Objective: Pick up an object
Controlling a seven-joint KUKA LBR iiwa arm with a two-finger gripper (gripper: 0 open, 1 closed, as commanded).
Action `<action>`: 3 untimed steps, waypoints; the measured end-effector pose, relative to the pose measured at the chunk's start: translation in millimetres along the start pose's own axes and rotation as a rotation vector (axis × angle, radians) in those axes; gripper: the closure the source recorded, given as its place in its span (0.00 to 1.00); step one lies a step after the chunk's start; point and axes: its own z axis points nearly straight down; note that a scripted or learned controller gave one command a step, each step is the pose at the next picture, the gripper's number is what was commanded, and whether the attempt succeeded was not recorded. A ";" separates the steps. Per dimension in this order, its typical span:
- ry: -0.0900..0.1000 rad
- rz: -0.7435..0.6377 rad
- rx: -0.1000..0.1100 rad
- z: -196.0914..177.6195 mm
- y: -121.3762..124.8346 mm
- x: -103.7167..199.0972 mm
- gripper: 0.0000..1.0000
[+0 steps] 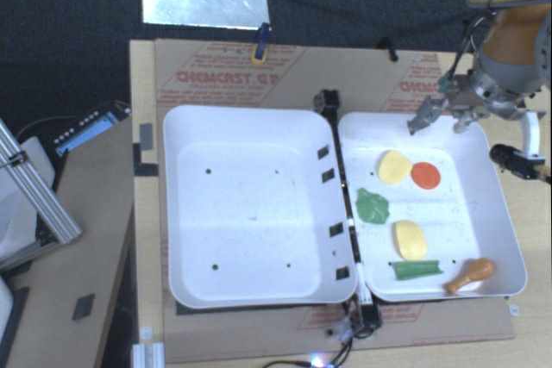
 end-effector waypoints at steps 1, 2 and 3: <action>0.003 -0.007 0.005 102.1 20.5 64.3 0.00; -0.001 0.002 -0.002 75.7 22.3 40.3 0.00; 0.000 0.003 0.005 127.5 -13.0 22.1 0.00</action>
